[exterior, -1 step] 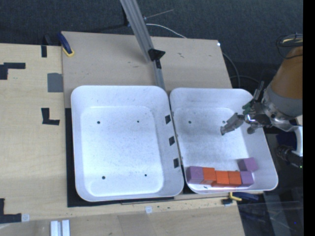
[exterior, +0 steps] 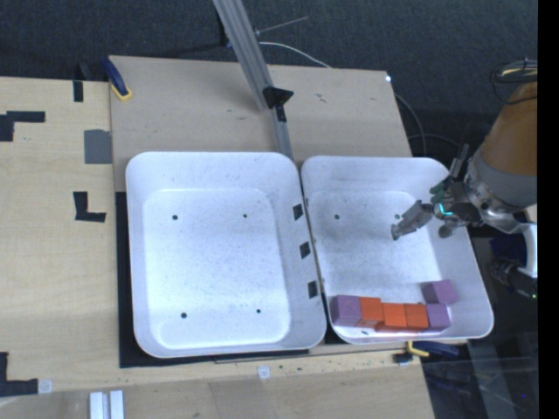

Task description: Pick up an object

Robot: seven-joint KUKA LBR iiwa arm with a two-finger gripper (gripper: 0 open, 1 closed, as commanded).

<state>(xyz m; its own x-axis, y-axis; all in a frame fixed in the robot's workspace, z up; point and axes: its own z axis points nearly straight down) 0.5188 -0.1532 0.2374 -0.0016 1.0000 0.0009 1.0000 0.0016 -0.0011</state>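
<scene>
Wooden bench [exterior: 201, 120] bears two white bins [exterior: 214, 251] side by side

The arm [exterior: 515, 160] is cut off by the right edge. The gripper [exterior: 410, 225] looks blurred, its fingertips too small to tell apart

Two white bins [exterior: 210, 168], three purple blocks [exterior: 348, 309], two orange blocks [exterior: 371, 311].

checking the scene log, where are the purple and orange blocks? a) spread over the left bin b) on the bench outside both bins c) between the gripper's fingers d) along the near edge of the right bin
d: the purple and orange blocks sit in a row against the near wall of the right bin, while the gripper hangs above bare bin floor farther back.
</scene>
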